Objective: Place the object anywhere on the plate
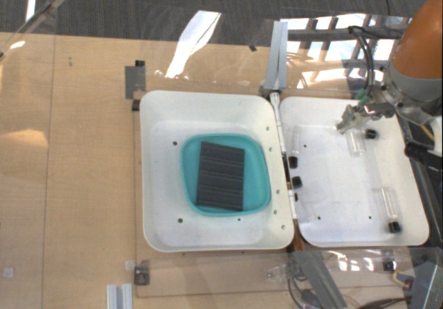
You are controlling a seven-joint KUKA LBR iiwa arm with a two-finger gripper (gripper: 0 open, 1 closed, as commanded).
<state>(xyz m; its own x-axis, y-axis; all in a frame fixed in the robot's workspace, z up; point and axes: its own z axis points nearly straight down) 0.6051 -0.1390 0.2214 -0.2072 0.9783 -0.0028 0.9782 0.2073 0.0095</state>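
Observation:
A dark grey ribbed rectangular object [221, 175] lies flat on the teal plate [259, 186], which sits in the middle of the left bin [159, 162]. The object rests fully within the plate, slightly left of its centre. My gripper [358, 122] hangs over the far part of the right bin [332, 190], well away from the plate and the object. Nothing is visibly held by it. The orange band of the arm [420, 44] fills the upper right corner.
The two white bins stand side by side with small black clips [294, 170] along their shared edge. A clear tube with a black end [389, 210] lies near the right bin's front right corner. Metal framing and cables sit behind the right bin.

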